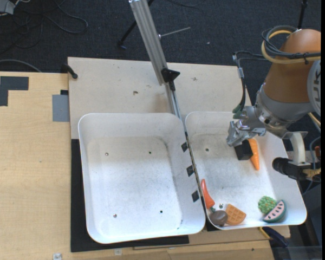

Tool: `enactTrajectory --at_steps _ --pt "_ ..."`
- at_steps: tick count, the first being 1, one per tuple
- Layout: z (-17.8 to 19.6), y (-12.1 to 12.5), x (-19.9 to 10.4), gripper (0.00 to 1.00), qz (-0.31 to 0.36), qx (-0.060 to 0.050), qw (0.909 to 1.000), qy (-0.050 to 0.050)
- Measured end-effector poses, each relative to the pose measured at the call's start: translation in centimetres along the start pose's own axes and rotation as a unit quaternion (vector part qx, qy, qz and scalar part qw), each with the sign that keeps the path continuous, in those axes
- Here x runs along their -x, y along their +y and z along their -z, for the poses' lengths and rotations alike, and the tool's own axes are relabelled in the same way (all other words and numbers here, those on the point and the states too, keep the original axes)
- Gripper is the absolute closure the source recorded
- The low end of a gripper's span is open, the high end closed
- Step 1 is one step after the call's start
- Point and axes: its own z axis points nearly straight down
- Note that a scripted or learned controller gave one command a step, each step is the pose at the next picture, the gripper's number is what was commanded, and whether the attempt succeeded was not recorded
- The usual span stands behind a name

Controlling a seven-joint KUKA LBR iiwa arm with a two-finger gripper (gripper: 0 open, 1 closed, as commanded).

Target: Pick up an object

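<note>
My gripper (pixel 242 151) hangs low over the upper middle of the right bin (pixel 216 124). An orange carrot (pixel 254 154) lies slanted right beside its tip, on its right side, and I cannot tell whether the two touch. Along the bin's left wall lies a red chili (pixel 206 193). At the front edge sit a brown round piece (pixel 219 218) and an orange waffle-like piece (pixel 235 214). In the front right corner are a green bumpy piece (pixel 267 203) and a watermelon slice (pixel 275 211).
The left bin (pixel 97 129) sits beside the right one, with a divider carrying black clips (pixel 188 169) between them. A slanted metal rail (pixel 151 42) rises from the back. The arm's grey and orange body (pixel 290 80) overhangs the right bin's far right corner.
</note>
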Motion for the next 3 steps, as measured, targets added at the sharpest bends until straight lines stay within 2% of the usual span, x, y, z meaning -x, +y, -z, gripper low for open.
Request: enactTrajectory --at_steps 1,2,3 --pt "-1.6 2.0 -4.2 1.0 -0.001 -0.001 1.0 -0.001" --pt "-2.7 2.9 -9.1 1.0 0.0 -0.001 1.0 0.0" --pt "-3.1 6.0 -13.7 1.0 0.0 0.0 1.0 0.0"
